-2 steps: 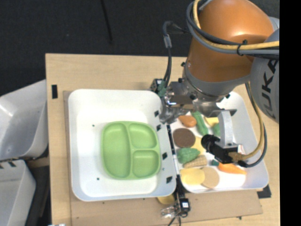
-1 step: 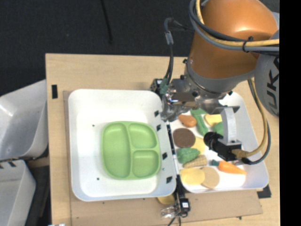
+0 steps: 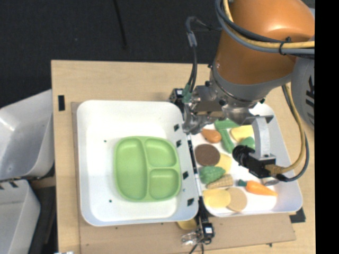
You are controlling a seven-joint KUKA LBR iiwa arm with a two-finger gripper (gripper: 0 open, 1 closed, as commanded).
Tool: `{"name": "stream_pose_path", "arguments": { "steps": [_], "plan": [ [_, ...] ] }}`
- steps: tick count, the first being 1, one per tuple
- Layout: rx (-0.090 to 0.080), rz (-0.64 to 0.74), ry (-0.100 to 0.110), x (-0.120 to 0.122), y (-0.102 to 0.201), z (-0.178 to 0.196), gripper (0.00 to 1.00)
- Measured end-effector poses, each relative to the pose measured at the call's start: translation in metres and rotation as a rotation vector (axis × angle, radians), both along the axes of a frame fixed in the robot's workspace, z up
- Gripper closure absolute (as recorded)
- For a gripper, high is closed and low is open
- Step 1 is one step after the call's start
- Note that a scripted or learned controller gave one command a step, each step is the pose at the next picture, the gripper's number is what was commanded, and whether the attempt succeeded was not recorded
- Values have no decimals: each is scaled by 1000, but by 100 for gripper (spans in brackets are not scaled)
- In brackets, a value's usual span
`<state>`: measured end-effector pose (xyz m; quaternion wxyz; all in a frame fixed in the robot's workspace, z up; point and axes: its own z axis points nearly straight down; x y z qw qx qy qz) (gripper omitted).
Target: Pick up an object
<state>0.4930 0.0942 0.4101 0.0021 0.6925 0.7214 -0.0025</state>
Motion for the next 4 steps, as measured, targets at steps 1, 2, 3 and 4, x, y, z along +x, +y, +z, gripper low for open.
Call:
{"name": "stream_pose_path", "arguments": {
  "steps": [1, 2, 3, 4],
  "plan": [
    [-1, 11, -1, 1, -1, 10, 100],
    [-2, 21, -1, 2, -1, 21, 100],
    [-3, 31, -2, 2, -2, 31, 100],
    [-5, 39, -1, 3, -2, 41, 100]
  ]
}}
